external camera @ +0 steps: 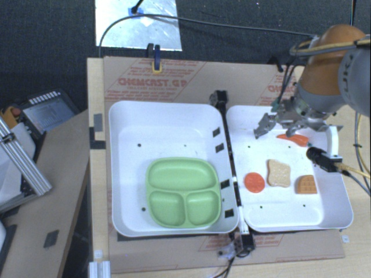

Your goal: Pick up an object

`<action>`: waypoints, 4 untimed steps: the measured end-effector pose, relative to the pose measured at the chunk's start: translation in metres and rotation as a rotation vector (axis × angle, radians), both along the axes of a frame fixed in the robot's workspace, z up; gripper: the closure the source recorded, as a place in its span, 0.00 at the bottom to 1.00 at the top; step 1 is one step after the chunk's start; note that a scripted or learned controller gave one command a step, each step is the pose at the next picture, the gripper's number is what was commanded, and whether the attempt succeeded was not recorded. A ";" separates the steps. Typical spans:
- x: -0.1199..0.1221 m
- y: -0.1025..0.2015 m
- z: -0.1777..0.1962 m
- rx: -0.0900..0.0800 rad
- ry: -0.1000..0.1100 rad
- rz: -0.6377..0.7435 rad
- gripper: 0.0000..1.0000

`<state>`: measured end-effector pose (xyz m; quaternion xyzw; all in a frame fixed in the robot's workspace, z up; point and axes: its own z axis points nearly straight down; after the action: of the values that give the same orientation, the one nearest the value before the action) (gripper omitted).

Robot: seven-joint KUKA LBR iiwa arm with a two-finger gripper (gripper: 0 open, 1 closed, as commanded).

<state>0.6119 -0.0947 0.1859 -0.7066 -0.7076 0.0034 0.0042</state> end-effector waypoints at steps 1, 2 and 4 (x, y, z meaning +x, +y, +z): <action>0.003 0.000 0.007 -0.001 -0.012 0.002 0.00; -0.006 -0.005 -0.044 -0.001 -0.008 0.000 0.00; -0.005 -0.005 -0.082 -0.002 -0.013 0.000 1.00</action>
<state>0.6074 -0.1001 0.1037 -0.7066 -0.7076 -0.0008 -0.0012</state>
